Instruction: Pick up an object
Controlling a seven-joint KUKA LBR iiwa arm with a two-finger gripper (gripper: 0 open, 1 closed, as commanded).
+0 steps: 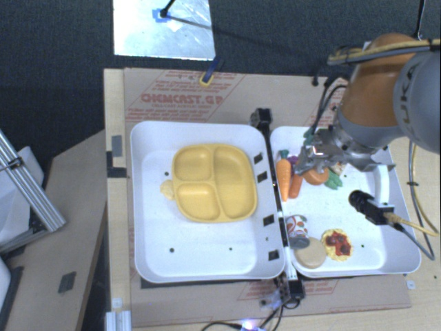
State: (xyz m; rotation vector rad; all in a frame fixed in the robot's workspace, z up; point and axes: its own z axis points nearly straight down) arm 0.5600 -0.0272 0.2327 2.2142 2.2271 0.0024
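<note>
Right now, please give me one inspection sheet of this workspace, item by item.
Surface: two white bins side by side, left bin, right bin, on a cardboard-covered bench.
Job's things: in the right bin, carrots, small can, round beige piece, yellow piece with red topping.
Clutter: yellow divided plate in the left bin.
Grippers: gripper low over the right bin by the carrots; grasp not visible.
Cables: black cable at the right bin's edge.
Surroundings: dark carpet, shiny sheet.
</note>
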